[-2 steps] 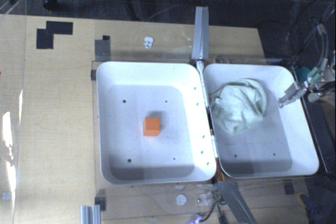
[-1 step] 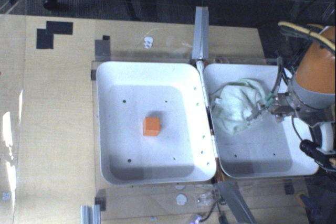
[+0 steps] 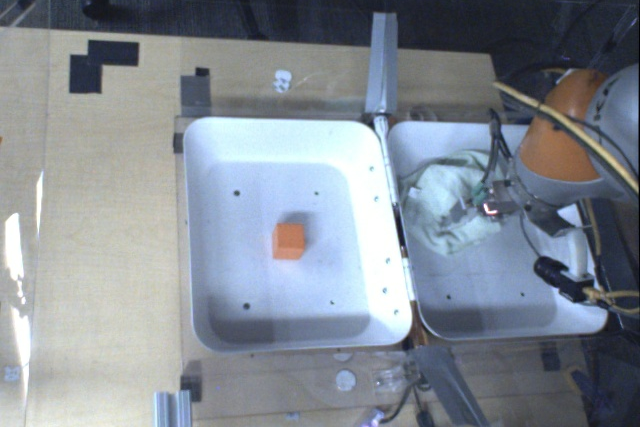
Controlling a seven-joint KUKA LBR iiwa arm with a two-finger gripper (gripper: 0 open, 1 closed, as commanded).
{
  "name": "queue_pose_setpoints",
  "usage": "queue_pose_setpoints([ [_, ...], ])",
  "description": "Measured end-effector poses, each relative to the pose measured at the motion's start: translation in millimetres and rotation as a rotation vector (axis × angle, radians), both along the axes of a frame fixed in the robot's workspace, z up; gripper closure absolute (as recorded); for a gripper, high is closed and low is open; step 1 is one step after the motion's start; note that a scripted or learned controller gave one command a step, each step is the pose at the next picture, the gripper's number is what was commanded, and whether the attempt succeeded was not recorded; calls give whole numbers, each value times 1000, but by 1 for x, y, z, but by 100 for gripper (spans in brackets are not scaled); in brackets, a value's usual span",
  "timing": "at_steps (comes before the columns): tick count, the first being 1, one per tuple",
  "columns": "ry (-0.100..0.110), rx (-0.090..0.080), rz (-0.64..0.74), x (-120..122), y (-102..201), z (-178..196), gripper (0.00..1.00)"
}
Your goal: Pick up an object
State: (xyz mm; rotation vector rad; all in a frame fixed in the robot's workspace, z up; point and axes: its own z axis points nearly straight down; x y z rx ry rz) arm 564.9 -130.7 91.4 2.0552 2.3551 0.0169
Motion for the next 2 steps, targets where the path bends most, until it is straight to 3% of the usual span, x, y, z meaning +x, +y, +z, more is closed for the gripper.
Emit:
queue_pose_setpoints([
  [1, -5, 0, 2, 2, 1, 12, 100],
  [2, 15, 2, -45, 21, 90, 185, 100],
])
